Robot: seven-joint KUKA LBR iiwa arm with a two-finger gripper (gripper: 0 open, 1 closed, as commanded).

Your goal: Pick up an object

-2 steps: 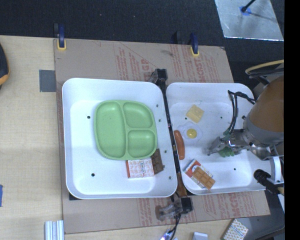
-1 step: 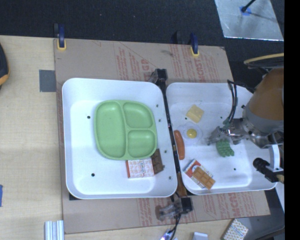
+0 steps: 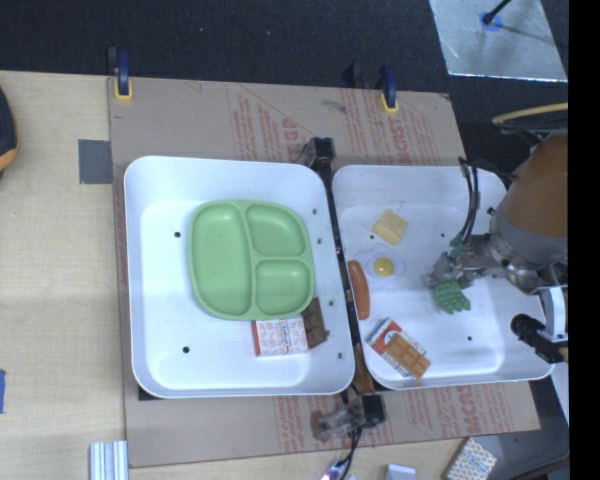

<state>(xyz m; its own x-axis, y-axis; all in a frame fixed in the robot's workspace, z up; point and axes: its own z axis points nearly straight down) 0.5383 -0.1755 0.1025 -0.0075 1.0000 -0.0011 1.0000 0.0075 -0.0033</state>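
Note:
The right bin (image 3: 480,363) holds a pale yellow block (image 3: 389,227), a small yellow round piece (image 3: 383,266), an orange sausage (image 3: 359,288) against its left wall, an orange and white packet (image 3: 400,349), and a knobbly green toy (image 3: 450,296). My gripper (image 3: 454,269) reaches in from the right and sits low, right at the upper edge of the green toy. From this angle I cannot make out whether it touches the toy or grips it.
The left bin (image 3: 150,298) carries a green divided plate (image 3: 251,258), a red and white card (image 3: 280,337) and a small brown piece (image 3: 313,321) beside it. The arm's grey body (image 3: 530,233) overhangs the right bin's right side. A cable (image 3: 470,203) loops above the gripper.

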